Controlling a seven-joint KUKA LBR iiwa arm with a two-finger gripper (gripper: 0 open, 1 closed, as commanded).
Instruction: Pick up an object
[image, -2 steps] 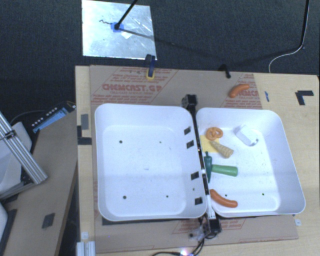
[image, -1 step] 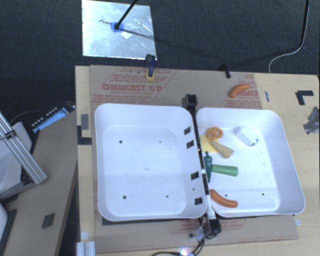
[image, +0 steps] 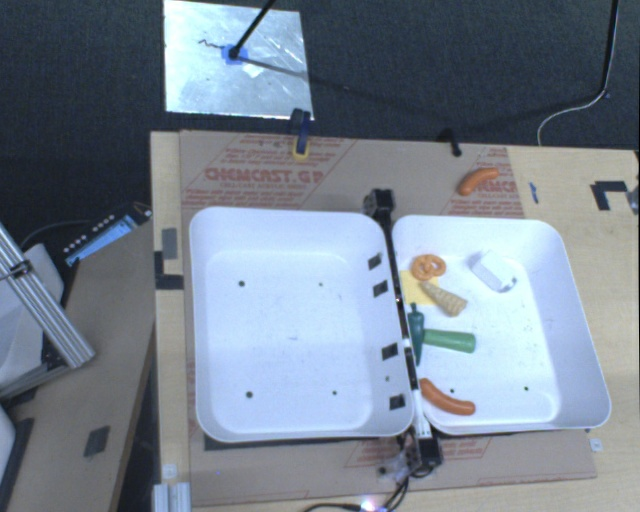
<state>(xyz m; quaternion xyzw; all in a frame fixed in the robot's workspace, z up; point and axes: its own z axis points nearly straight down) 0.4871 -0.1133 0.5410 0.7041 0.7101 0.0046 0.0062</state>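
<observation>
We place 5 objects in the left half of the right bin (image: 545, 345), the green cylinder (image: 447, 341) lying long-axis left-to-right among them; the gripper's state we cannot tell.

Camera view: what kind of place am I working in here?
Likely a robot grasping test bench: two shallow white bins clipped side by side on a cardboard-covered bench, with toy food such as a sausage and pretzel.

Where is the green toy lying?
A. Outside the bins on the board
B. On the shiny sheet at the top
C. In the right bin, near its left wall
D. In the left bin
C: the green toy lies inside the right bin, close to its left wall, between the cone and a sausage.
</observation>
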